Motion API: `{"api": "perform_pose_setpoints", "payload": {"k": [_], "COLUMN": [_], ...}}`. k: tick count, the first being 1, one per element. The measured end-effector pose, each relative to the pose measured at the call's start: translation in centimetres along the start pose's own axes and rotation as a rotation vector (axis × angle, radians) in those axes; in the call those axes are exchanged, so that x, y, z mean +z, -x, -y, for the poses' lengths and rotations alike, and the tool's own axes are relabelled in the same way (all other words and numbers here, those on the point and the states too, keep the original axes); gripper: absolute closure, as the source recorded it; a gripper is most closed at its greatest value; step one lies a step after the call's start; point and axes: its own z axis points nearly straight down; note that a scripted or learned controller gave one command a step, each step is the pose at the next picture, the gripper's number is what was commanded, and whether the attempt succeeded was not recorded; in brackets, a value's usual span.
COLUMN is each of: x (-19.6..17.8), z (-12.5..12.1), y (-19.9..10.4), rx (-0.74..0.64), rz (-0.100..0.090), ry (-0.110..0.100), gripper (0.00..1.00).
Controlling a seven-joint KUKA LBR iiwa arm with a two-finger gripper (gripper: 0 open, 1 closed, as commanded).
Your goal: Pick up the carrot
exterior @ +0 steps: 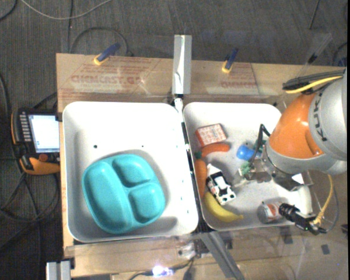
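Observation:
The carrot is an orange stick lying lengthwise along the left wall of the right bin. My gripper, black and white, is low in that bin, just right of the carrot's near end and above a banana. I cannot tell whether it touches the carrot. The arm's orange band hangs over the bin's right side.
In the right bin lie a red and white box, a red-orange sausage-like piece, a blue object and a small can. The left bin holds a turquoise divided plate.

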Motion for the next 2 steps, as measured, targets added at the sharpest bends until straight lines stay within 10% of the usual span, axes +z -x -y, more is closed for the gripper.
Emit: {"api": "perform_pose_setpoints", "payload": {"k": [1,2], "x": [-8.5,-16.7], "z": [-0.6,-1.6], "y": [-6.9,-9.9], "rx": [-0.121,0.103], "rz": [-0.001,0.002], "ry": [0.001,0.001], "gripper": [1.0,1.0]}}
